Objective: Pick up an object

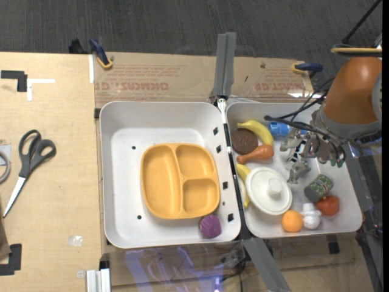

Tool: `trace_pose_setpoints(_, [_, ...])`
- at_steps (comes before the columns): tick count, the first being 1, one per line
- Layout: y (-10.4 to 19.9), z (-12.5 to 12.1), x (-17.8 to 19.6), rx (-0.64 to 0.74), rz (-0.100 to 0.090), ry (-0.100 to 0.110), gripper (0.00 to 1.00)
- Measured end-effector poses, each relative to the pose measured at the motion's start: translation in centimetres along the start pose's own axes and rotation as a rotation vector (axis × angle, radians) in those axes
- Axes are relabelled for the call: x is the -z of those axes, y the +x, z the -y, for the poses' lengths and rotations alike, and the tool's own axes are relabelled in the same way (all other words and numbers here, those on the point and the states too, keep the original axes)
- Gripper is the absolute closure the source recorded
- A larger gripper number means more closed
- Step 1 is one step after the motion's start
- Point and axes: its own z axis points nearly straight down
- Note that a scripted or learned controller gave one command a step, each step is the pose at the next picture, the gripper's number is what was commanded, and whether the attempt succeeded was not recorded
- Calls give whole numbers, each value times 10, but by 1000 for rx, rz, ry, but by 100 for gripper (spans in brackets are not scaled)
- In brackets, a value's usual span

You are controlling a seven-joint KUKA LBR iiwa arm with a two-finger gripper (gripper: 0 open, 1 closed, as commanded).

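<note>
My gripper [296, 159] hangs low over the middle of the right bin [347, 224], under the arm's orange band [355, 90]. Just left of it lie a yellow banana [258, 130], a round brown patty [245, 141] and a tan drumstick [256, 155]. A white round lidded dish [269, 190] sits directly below-left of the gripper. Along the bin's near side are an orange ball [292, 221], a small white piece [311, 216], a red tomato [328, 205] and a grey-green cylinder [318, 187]. A blue item [278, 128] peeks out behind the gripper.
The left bin [115, 163] holds a yellow divided plate [180, 180] and a purple bunch [210, 226] at its near right corner. A second banana [242, 176] lies by the divider between the bins. Scissors [29, 158] rest on the wooden bench at far left.
</note>
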Motion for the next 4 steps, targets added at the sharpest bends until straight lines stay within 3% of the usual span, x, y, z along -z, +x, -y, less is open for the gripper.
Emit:
trace_pose_setpoints(1, [-49, -69, -12, -24, 0, -1, 0])
trace_pose_setpoints(2, [-59, -74, -11, -228, 1, 0, 0])
trace_pose_setpoints(3, [-41, 20, -12, -306, -1, 0, 0])
trace_pose_setpoints(4, [-42, 18, -4, -302, 0, 1, 100])
